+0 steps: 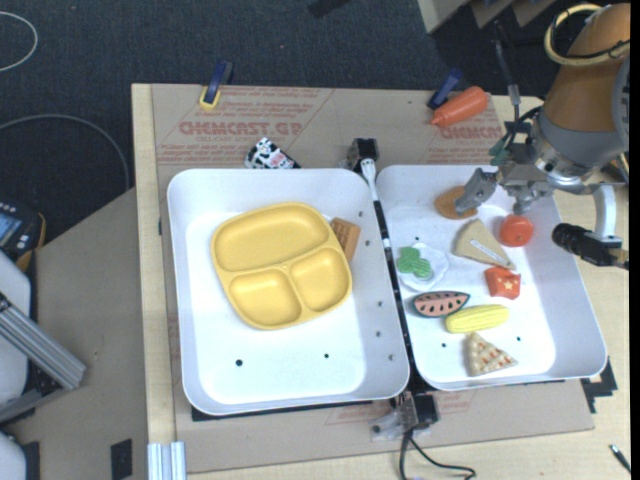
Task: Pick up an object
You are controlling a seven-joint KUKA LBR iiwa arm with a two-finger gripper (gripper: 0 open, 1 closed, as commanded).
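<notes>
Right bin (pixel 570 298) holds the candidate items: a corn cob (pixel 476 318) lying with its long axis nearly left-right, slightly tilted up toward the right; a watermelon slice (pixel 441 303) just above-left of it, long axis also roughly left-right; a pizza wedge (pixel 488 354) below, tip pointing up-left; a cheese wedge (pixel 480 244) with its point toward upper left; a strawberry (pixel 503 282); a tomato (pixel 516 230); a green leafy piece (pixel 414 262); and a brown round piece (pixel 455 203) at the bin's far edge. The claw (pixel 505 190) hangs over the far right-bin area, fingers spread apart, one tip beside the brown piece, the other just above the tomato; nothing between them. Arm enters from upper right, orange band above the wrist, wrist angled down-left. Left bin (pixel 200 358) carries a yellow divided tray (pixel 280 263); a brown item behind its right rim is mostly hidden. Tabletop (pixel 160 268) edges partly cut off.
</notes>
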